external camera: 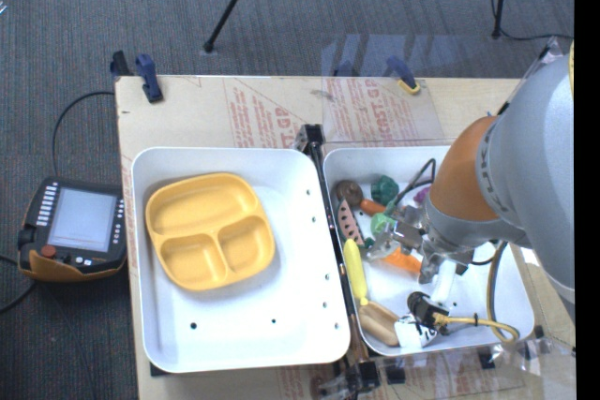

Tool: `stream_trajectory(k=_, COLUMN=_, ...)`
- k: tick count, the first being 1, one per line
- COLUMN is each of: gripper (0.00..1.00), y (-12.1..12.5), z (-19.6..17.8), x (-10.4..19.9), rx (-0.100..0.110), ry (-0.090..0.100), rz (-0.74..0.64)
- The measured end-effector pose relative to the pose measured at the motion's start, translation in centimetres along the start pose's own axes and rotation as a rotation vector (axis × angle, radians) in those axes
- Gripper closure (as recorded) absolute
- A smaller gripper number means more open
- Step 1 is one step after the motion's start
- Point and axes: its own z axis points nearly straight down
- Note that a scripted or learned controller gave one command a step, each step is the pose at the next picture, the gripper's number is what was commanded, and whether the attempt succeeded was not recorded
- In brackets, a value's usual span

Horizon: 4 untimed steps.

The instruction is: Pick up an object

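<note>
My gripper [401, 239] is low inside the right bin [511, 300], over a cluster of toy foods near the bin's middle. Right under and beside it lie an orange carrot [406, 263] and a small green piece [381, 224]. A long yellow corn-like piece [354, 269] lies along the bin's left wall, with a tan bun-like piece [379, 323] at the front. Further back sit a green item [386, 190], a small orange piece [373, 206], a dark round piece [349, 192] and a reddish slice [345, 221]. The arm hides the bin's right part.
The left bin [234, 333] holds a yellow divided plate [209, 229]. A teach pendant [75, 231] lies on the floor left of the bench. A yellow cable [473, 324] trails across the right bin's front. Clamps [148, 78] sit on the bench's back edge.
</note>
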Motion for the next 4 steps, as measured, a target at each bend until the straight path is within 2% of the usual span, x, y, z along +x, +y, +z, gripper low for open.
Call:
stream_trajectory(k=1, gripper=1.0, y=-0.1, z=-0.5, x=-0.1, rx=0.011, ry=-0.002, rz=-0.002)
stream_trajectory(k=2, gripper=1.0, y=4.7, z=-5.9, x=-1.7, rx=-0.01, ry=0.001, rz=0.064)
stream_trajectory(k=3, gripper=1.0, y=3.3, z=-10.2, x=5.5, rx=-0.003, ry=0.003, rz=0.55)
stream_trajectory(k=4, gripper=1.0, y=-1.8, z=-10.0, x=12.5, rx=0.001, ry=0.0, rz=0.537)
